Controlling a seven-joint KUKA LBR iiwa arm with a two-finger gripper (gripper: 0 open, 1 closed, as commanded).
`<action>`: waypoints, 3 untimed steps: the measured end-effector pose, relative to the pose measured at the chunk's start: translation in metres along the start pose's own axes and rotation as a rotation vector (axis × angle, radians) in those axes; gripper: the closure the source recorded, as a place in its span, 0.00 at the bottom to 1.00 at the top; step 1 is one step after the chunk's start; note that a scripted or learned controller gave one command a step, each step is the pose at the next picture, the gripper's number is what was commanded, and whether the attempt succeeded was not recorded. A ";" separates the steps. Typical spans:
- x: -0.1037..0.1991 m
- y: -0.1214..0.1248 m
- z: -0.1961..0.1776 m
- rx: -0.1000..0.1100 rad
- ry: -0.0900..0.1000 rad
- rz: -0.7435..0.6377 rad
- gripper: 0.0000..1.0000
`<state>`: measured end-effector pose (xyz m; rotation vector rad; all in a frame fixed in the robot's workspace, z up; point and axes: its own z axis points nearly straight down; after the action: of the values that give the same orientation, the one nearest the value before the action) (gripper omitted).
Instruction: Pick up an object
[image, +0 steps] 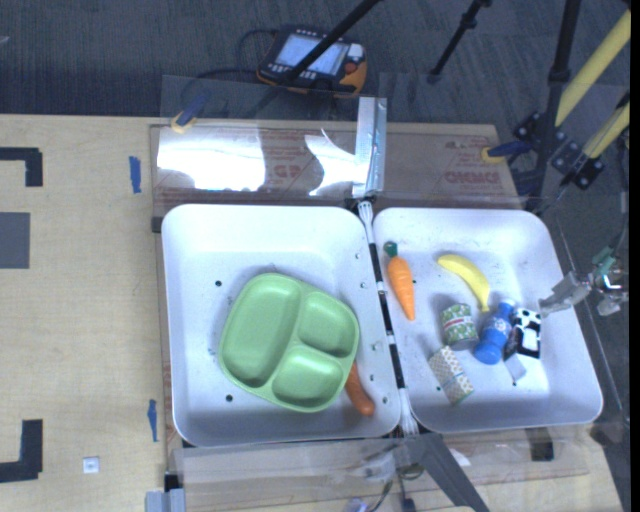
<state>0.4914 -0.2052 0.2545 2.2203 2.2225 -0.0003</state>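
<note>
Bench, right bin (560, 395) | gripper (580, 292) at rim, aperture cannot be judged | banana (467, 277): light, smooth; take it mid-body

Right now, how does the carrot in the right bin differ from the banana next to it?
The carrot is orange with a green top; the banana is plain yellow. The carrot is straight and tapers to a point, while the banana curves. The carrot lies by the bin's left wall; the banana lies nearer the middle. Both rest flat in the right bin, apart from each other.
</note>
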 end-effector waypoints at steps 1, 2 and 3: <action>0.027 0.059 0.088 0.000 0.001 -0.145 0.00; 0.025 0.115 0.169 -0.005 -0.002 -0.068 0.00; 0.066 0.142 0.168 -0.006 -0.002 -0.205 0.00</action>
<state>0.6329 -0.1390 0.0861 1.9784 2.4336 0.0047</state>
